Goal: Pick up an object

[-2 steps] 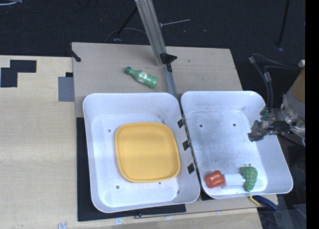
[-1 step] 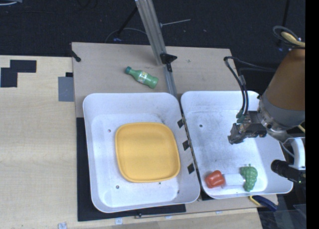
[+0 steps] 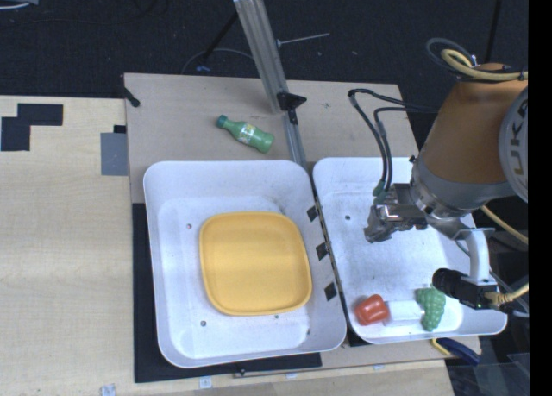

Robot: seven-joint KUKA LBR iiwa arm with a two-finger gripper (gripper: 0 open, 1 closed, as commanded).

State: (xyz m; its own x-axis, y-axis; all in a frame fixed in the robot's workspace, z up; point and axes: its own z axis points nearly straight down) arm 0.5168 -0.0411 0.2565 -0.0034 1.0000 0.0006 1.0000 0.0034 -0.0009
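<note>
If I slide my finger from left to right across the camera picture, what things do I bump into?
Yellow plate → green bottle on the bench → red pepper → pincer → green veggie.

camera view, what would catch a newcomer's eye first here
The big yellow plate lying flat in the left bin stands out most. Next comes the grey and orange arm with its claw over the right bin, where a red pepper and a green toy lie near the front edge.

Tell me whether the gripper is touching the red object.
Apart. The camera view shows the gripper up in the right bin, with bare white floor between it and the red object near the front edge.
</note>
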